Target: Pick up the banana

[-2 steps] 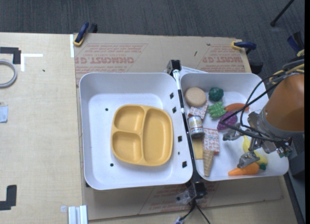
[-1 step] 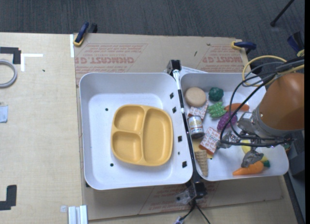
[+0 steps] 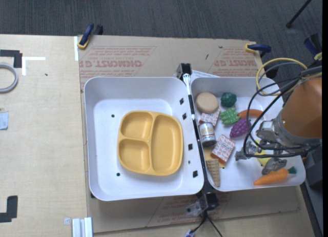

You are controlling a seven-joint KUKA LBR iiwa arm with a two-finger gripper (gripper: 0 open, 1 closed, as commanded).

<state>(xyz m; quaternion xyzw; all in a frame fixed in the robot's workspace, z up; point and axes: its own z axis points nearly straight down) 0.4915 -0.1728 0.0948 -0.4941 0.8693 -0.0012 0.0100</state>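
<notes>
In the right bin (image 3: 225, 182), a sliver of yellow that looks like the banana (image 3: 267, 169) shows just under the arm's wrist, above an orange carrot (image 3: 271, 177). Most of it is hidden by the arm. The gripper (image 3: 256, 154) hangs low over that spot at the bin's right side, its dark body and cables covering the fingertips. Nothing can be seen held.
The right bin also holds a round tan biscuit (image 3: 207, 102), green broccoli (image 3: 228, 98), purple grapes (image 3: 240, 127), a small can (image 3: 207, 133), a red-and-white packet (image 3: 223, 147) and a cone (image 3: 213, 172). A yellow divided plate (image 3: 151, 142) lies in the left bin (image 3: 97, 128).
</notes>
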